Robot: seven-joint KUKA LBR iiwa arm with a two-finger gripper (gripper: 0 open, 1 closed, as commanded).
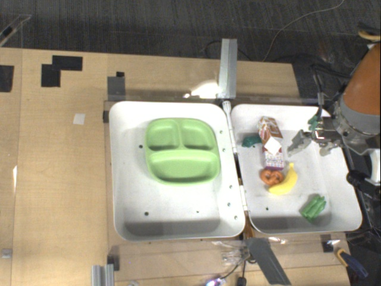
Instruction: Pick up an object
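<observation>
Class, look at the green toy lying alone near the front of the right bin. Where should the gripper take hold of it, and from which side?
Grip the green toy across its narrow middle, coming straight down from above. It lies flat and slanted with bare bin floor around it, apart from the banana, so the fingers probably fit on both long sides.

Arm (364, 94) cut off by the right edge above its orange band, claw (309, 139) too small to tell how its tips stand, print on the carton (272, 143) unreadable, small orange object (272, 176) beside the banana (284, 182) too blurred to identify
</observation>
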